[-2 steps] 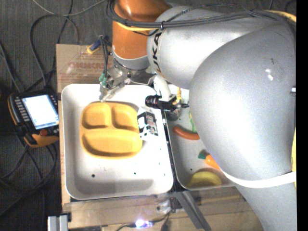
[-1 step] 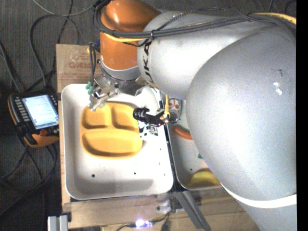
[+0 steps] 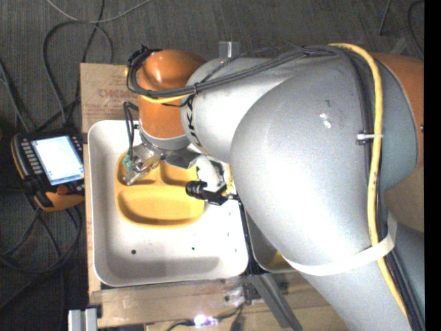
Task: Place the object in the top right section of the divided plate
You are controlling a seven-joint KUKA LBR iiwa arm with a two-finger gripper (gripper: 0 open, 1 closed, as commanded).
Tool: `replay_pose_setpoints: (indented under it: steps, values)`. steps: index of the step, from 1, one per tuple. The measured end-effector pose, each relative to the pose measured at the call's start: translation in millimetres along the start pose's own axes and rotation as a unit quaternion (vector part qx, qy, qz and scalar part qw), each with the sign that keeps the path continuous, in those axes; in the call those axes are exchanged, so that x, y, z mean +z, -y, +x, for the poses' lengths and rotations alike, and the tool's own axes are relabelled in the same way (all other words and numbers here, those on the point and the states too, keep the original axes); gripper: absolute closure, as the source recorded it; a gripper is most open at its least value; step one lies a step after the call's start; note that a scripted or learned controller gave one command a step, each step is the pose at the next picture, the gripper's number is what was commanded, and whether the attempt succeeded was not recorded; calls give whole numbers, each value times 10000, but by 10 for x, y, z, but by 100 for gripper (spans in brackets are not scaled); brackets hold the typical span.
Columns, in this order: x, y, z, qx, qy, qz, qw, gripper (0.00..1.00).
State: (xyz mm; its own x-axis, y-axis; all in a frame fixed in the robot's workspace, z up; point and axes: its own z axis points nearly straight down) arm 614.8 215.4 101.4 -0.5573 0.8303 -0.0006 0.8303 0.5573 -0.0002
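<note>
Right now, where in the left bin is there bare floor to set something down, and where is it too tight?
Bare white floor runs along the left bin's near edge, below the yellow divided plate, with a narrower strip at its left wall. The plate's upper sections are crowded: the gripper sits low over them, and the arm overhangs the bin's right side.

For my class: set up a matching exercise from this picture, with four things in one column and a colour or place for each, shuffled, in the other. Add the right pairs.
Things:
1. divided plate
2. left bin
3. band above the wrist
4. handheld screen

Descriptions:
A. white
B. orange
C. outside the bins, at the view's left
D. yellow, lying in the left bin

Pairs: 1-D, 2-A, 3-B, 4-C
</note>
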Motion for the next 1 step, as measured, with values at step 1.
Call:
replay_pose_setpoints:
  steps: [1]
  values:
    - [50,252,-604,141,-10,-133,9998,100]
